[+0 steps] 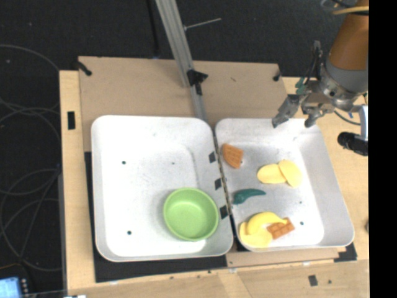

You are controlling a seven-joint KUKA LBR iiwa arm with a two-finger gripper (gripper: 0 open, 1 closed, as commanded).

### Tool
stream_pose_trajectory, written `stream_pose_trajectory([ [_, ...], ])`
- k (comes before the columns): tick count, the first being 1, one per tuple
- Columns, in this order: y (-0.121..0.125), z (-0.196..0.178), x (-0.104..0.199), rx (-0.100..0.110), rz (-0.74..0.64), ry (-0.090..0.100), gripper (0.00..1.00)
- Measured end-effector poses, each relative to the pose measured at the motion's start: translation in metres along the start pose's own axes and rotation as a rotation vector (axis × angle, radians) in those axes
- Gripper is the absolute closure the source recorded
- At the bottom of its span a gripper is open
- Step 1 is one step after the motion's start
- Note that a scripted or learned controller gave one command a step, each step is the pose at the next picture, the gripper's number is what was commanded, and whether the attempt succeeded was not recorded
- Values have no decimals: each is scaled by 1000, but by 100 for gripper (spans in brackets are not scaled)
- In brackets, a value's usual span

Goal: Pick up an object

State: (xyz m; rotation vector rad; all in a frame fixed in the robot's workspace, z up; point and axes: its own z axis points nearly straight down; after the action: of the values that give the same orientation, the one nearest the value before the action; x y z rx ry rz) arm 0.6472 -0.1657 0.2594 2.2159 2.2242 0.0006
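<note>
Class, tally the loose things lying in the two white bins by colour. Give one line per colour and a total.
Yellow: 2, the pale pair and the banana-like piece
Orange: 2, one upper, one lower
Green: 1, the bowl
Teal: 1, a small piece
Total: 6

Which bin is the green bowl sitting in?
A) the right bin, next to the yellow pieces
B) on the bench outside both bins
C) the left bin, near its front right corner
C: the green bowl sits inside the left bin, near its front right corner.
</note>
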Motion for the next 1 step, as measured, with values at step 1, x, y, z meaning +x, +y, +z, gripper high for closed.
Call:
stream_pose_trajectory([
  [1,0,0,0,0,0,-1,0],
])
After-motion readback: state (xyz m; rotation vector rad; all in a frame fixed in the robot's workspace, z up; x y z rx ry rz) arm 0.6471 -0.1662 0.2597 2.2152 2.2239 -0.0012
